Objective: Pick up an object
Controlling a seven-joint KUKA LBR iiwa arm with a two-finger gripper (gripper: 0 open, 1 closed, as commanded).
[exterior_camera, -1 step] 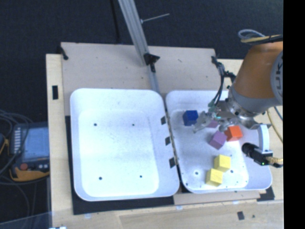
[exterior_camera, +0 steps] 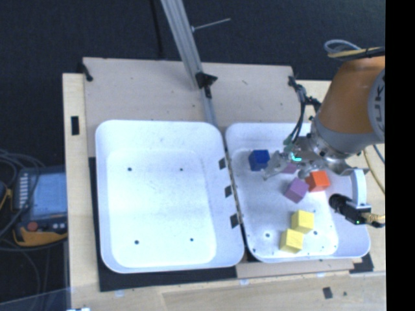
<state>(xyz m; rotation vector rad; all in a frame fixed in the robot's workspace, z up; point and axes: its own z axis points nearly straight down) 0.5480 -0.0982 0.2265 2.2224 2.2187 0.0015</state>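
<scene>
The gripper (exterior_camera: 280,165) hangs low over the right bin (exterior_camera: 259,238), fingers pointing toward nine o'clock — whether they are parted or closed cannot be made out. Just beyond the tips, at about ten o'clock, sits the blue cube (exterior_camera: 259,159), apparently apart from them. At four o'clock lies the purple block (exterior_camera: 297,190), with the orange cube (exterior_camera: 318,181) touching it. Further down at five o'clock — two yellow cubes (exterior_camera: 297,230), side by side. At nine o'clock, the left bin (exterior_camera: 162,193).
</scene>
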